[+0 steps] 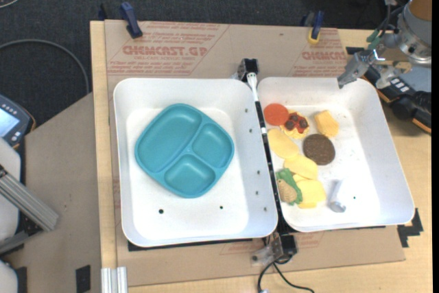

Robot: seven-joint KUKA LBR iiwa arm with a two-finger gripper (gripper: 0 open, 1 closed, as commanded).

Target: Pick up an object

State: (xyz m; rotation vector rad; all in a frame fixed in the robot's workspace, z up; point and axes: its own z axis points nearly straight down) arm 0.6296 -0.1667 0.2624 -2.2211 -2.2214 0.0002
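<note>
Claw at right bin's far edge, finger state unclear. Grey piece near bin's front edge, long axis front-to-back, open room rightward.

One fixed camera looks down at a slant from above the bench; far enough back to take in both the left bin and the right bin; bench front lowest in frame.

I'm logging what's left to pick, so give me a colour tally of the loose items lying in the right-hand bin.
Yellow: 4 (block, three pieces)
Orange-red: 1 (disc)
Dark red: 1 (berry cluster)
Brown: 1 (round patty)
Green and tan: 1 (piece)
Grey: 1 (small piece)
Total: 9
</note>
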